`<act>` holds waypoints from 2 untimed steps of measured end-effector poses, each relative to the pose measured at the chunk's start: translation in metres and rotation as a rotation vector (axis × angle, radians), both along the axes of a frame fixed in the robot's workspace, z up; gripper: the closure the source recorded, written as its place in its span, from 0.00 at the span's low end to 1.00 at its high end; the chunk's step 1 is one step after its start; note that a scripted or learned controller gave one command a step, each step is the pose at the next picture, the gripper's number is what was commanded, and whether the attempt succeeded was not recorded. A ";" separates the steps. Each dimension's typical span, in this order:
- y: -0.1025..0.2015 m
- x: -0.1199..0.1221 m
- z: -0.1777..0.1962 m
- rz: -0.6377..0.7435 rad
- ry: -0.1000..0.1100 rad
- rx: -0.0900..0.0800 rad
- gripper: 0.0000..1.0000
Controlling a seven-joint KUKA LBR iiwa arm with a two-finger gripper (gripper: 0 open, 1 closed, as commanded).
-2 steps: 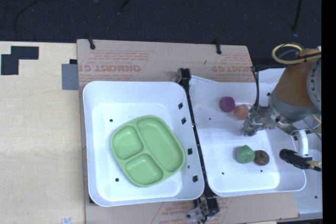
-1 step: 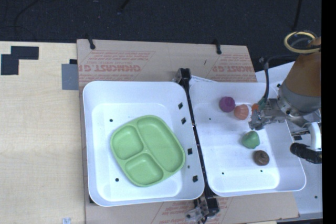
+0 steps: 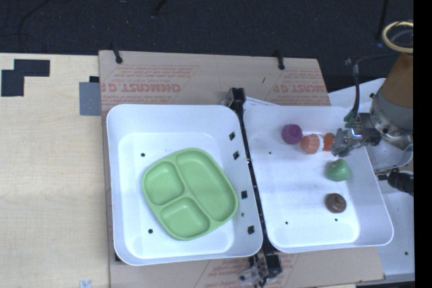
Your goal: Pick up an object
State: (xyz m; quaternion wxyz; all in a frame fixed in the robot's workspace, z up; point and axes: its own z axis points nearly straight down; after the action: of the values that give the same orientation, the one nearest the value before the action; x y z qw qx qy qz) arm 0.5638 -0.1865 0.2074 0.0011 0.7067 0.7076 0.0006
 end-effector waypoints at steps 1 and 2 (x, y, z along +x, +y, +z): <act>0.050 0.008 0.012 0.002 0.003 0.001 1.00; 0.101 0.018 0.005 0.003 0.006 0.003 1.00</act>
State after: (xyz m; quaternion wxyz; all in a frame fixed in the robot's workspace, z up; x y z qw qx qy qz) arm 0.5822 -0.0857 0.2120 -0.0022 0.7055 0.7087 -0.0003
